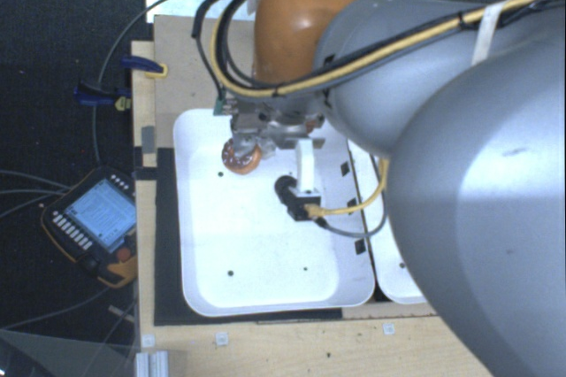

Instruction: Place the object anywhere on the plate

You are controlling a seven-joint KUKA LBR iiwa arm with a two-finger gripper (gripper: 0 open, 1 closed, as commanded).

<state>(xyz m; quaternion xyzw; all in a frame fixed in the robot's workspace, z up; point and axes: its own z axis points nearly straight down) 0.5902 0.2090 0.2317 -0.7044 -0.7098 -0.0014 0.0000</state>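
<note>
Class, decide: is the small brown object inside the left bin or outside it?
Inside: the brown object lies on the left bin's white floor, under the gripper.

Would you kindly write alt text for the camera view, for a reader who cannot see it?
A grey arm with an orange band reaches from the right over the left white bin, its gripper low near the bin's far side by a small round brownish object. A handheld screen unit lies left of the bench.

Single fixed camera, mounted above the surface [177, 65], looking down at a slant. Left bin [256, 278] sits mid-frame. Arm [460, 145] looms close, entering from the right.
</note>
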